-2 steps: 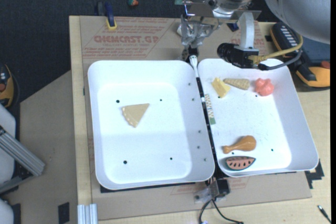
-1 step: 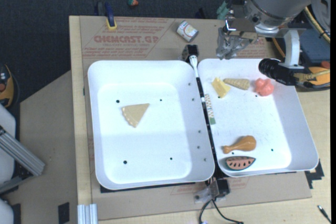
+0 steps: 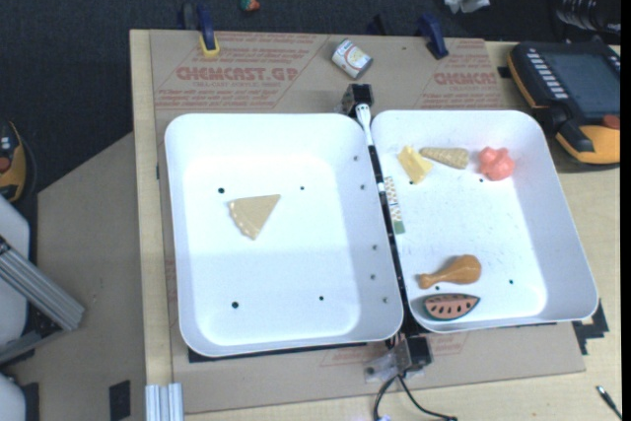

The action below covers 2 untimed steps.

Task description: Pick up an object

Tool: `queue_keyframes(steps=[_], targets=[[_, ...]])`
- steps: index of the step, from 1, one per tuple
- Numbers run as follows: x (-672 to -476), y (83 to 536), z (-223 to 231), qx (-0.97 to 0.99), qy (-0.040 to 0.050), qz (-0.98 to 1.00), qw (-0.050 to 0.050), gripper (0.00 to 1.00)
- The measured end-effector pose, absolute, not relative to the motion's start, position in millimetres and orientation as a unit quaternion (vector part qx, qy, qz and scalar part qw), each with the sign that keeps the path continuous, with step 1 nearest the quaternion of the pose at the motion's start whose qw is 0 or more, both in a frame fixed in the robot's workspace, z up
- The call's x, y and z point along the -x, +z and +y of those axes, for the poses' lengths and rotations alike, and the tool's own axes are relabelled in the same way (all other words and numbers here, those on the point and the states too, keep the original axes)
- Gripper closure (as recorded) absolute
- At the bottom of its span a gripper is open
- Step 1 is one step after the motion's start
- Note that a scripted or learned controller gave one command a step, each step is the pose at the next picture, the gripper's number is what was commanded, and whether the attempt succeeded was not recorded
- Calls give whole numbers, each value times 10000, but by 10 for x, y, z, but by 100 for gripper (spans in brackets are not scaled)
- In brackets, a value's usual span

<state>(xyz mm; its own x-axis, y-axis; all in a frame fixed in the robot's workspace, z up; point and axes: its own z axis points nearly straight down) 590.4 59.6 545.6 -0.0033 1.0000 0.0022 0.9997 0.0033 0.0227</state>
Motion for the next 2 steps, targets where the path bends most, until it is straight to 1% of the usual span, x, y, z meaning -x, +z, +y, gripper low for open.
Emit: queue_keyframes(steps=[1,2], targets=[[-6073,4310,868,-7061,-48,7081,-40,100],[-6259,3427,1237,-7057,-45,7084,-38,100]])
